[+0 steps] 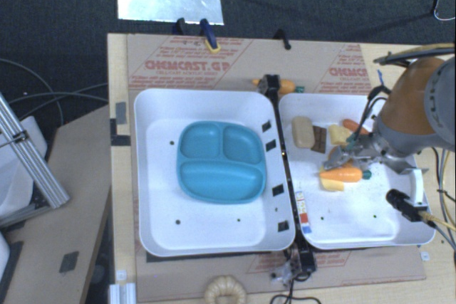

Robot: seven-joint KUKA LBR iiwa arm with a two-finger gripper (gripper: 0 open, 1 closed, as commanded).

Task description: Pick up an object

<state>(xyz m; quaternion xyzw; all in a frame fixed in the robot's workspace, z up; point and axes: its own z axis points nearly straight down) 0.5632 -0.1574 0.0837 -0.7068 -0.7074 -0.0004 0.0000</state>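
Gripper (pixel 354 153), right-centre of frame, sits directly over orange carrot (pixel 343 173), touching; carrot's long axis runs left-right. Can't tell opening or any hold.

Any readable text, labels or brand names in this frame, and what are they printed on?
"CHEMCAST GP": red print on the brown sheet under the bins, behind the left bin.
Same red print, cut off by the arm, behind the right bin: partly legible.
Small sticker on the divider between bins: too small to read.
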